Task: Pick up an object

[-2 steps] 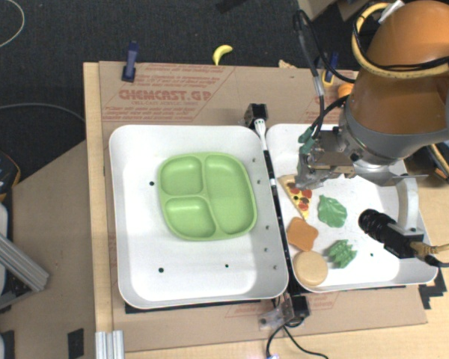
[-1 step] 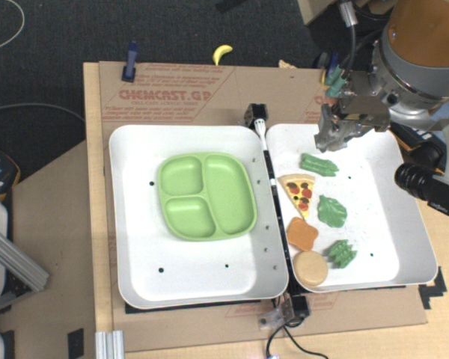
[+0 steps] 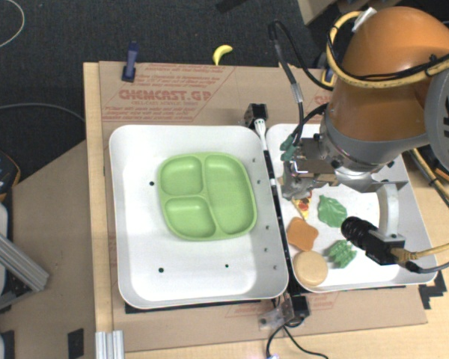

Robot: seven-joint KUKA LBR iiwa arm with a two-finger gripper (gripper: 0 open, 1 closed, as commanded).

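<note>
Gripper point(image 3: 298, 188), whose state I cannot tell, hangs over my right bin point(image 3: 415, 200); the orange piece point(image 3: 302, 235) lies just below it.

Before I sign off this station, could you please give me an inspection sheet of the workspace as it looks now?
Surface: brown bench board bearing two white bins side by side.
Job's things: right bin holds a round tan piece, an orange-brown piece, two green leafy pieces and a small red-yellow bit.
Clutter: left bin holds a green divided plate; yellow item and blue item at the board's far edge.
Grippers: gripper low over the right bin's left side; jaws too hidden to judge.
Cables: black cables run to the wrist; a white cable lies on the floor.
Surroundings: dark carpet.
</note>
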